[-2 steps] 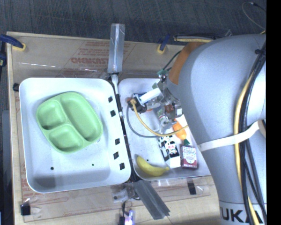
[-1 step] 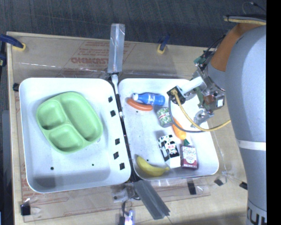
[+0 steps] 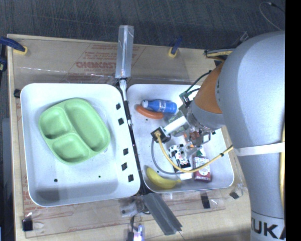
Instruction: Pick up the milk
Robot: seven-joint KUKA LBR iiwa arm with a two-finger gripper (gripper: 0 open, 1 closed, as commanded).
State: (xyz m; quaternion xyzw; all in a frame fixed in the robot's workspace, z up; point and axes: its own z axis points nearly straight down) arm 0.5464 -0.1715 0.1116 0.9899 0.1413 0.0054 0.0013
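Yellow is the first colour at the near side: a banana point(image 3: 162, 178) lies along the near wall of the right bin point(image 3: 140, 97). Just to the right of the banana, in the near right corner of this bin, there is a small dark red packet point(image 3: 203, 174). A yellow cable point(image 3: 166, 160) curves down from the wrist and passes over the bin floor just behind the banana.

Behind the banana, toward the middle of the bin, stands the milk point(image 3: 180, 153), a small carton with black and white print. The gripper point(image 3: 193, 143) is directly over it and a little to its right, so the carton is partly covered. I cannot tell if the fingers are open or closed, and I cannot tell if they touch the carton.

Farther from the banana, near the far wall of the bin, a blue bottle point(image 3: 159, 106) lies on its side, and an orange sausage-shaped thing point(image 3: 149, 113) lies just in front of it, touching it.

The grey arm point(image 3: 253, 109) comes from the right and covers the right side of the bin. Well to the left of the banana, the left bin point(image 3: 35, 185) holds a green divided plate point(image 3: 74, 129).
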